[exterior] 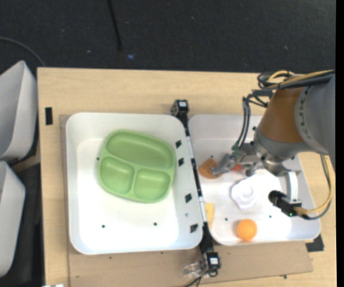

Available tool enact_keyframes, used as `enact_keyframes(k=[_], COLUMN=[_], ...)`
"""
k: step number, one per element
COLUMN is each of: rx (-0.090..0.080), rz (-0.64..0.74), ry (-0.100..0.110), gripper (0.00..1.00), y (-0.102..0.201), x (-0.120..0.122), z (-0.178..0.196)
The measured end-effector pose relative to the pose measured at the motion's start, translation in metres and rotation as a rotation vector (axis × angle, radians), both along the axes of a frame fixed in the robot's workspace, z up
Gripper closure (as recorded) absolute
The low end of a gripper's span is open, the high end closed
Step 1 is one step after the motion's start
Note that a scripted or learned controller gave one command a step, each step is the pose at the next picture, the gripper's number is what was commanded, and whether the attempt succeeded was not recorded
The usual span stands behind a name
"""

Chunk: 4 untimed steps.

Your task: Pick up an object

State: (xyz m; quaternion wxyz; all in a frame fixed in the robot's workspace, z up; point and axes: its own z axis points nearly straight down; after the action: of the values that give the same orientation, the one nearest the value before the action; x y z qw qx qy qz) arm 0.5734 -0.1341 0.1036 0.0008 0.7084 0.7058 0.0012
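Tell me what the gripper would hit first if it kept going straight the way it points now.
Probably the orange-brown object by the right bin's left wall: the gripper points toward the view's left, straight at it. Depth is unclear from above, so it may pass over it.

No text, label, brand, number or sign can be read anywhere here. The green divided plate (137, 166) shows a plain surface, the two white bins (82, 220) carry only small dark dots, and the wooden tabletop (130, 79) is unmarked. The small black fittings (180, 107) along the bins' shared edge are too small and blurred to show any lettering.
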Motion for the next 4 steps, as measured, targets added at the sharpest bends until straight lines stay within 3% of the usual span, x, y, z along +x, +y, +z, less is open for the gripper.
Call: enact_keyframes(k=[1, 3, 4], rx=[-0.001, -0.003, -0.002], rz=[-0.005, 0.007, 0.008], ry=[-0.008, -0.006, -0.002], gripper=[1.00, 1.00, 1.00], y=[-0.001, 0.004, 0.003], x=[0.002, 0.020, 0.021], z=[0.014, 0.135, 0.165])
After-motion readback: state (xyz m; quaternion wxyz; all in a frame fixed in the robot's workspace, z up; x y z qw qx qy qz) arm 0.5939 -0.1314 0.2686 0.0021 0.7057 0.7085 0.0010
